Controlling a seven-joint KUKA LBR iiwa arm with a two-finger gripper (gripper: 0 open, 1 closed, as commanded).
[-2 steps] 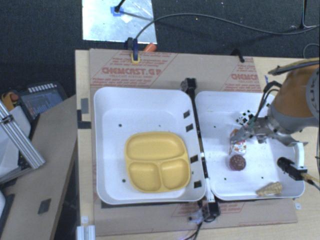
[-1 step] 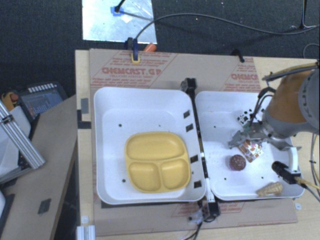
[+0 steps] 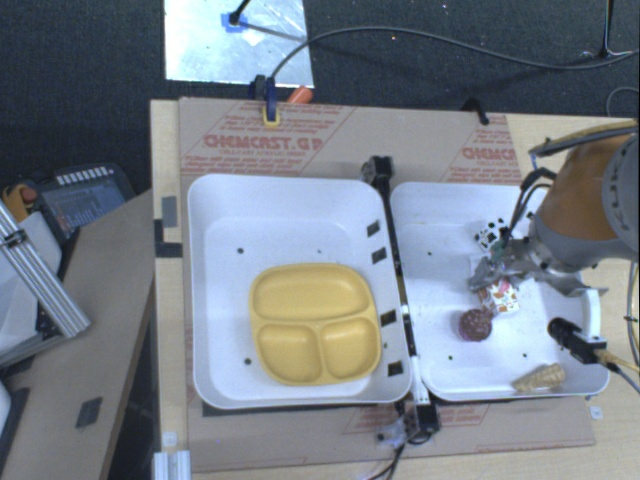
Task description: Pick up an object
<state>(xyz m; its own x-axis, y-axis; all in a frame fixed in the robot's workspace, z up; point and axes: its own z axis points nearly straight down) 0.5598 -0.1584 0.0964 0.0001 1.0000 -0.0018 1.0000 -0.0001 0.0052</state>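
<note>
End effector (image 3: 488, 273) sits low in the right bin (image 3: 440, 218), just above-right of the maroon ball (image 3: 476, 324). Can't tell how far open it is or whether it has anything; the wrist blocks the tips. Likely target: the red-and-white item (image 3: 505, 298), just up-right of the maroon ball and right under the end effector, touching or nearly so. To do the grasp well: centre over the red-and-white item, not the gap between it and the ball, since the two are close and a skewed close could nudge the ball or pinch both. Go straight down, close fully, lift vertically, and check that something is actually held before clearing the bin wall. The item looks small and irregular, so slip risk is real. Other right-bin contents: a black-and-white piece (image 3: 489, 235) further up from the ball and a tan cone (image 3: 540, 377) down-right of it, near the front wall, both apart from the target. The left bin (image 3: 230, 218), well to view-left of the ball across the divider, holds one yellow three-compartment tray (image 3: 314, 321), compartments bare.
</note>
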